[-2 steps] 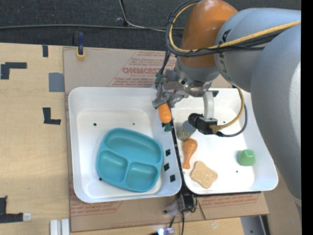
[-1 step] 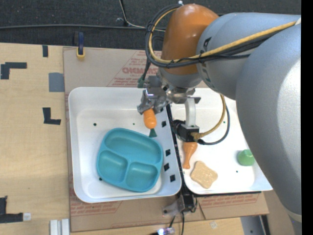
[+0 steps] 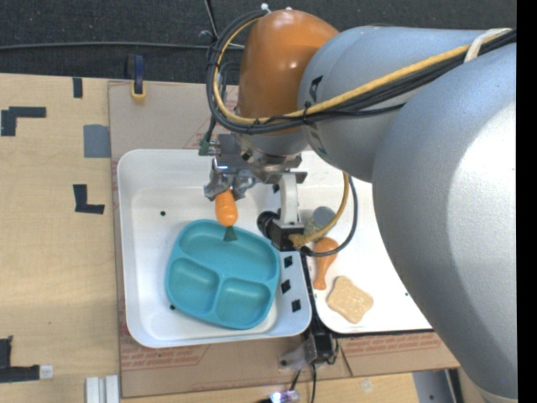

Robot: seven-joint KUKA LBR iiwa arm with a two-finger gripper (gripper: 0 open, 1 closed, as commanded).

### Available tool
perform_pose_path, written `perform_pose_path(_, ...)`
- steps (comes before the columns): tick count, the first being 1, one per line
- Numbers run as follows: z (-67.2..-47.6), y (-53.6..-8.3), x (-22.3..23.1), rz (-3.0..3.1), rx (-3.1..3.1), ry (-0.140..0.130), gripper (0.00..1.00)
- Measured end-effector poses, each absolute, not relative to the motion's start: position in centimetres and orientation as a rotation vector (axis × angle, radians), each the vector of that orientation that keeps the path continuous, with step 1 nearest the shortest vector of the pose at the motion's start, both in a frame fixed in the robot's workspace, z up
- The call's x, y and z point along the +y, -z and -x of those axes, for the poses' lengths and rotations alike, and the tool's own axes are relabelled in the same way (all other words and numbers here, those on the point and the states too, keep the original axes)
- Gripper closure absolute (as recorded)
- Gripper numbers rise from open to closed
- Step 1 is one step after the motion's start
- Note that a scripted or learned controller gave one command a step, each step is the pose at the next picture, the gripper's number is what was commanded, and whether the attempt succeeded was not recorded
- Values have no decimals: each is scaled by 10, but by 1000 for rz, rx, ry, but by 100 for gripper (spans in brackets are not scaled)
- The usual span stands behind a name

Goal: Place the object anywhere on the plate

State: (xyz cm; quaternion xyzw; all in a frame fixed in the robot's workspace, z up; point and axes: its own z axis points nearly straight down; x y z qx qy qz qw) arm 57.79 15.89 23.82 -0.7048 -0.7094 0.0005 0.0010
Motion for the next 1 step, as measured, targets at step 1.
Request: perform_pose_path(1,-578,-232,205,2212,-2228,-2,100)
